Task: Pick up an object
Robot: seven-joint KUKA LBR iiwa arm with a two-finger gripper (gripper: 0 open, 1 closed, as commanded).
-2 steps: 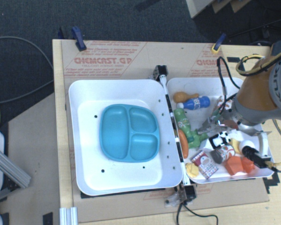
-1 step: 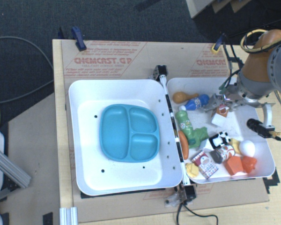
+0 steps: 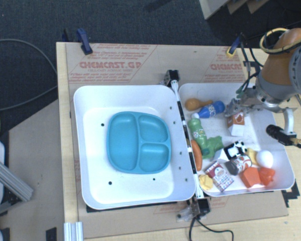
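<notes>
Claw (image 3: 237,109) directly above small carton (image 3: 237,123)

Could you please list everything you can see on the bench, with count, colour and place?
Bins: two, white, side by side on the bench.
Divided plate: one, light blue, left bin.
Bottle: one, blue, right bin, far side.
Green toy: one, green, right bin by the divider.
Carrot: one, orange, beside the green toy.
Egg: one, white, right bin, near corner.
Blocks: two, orange-red, near edge.
Small carton: one, white and brown, beneath the tool.
Clamps: two, blue, far edge.
Arm: one, grey and orange.
Tool: over the right bin.
</notes>
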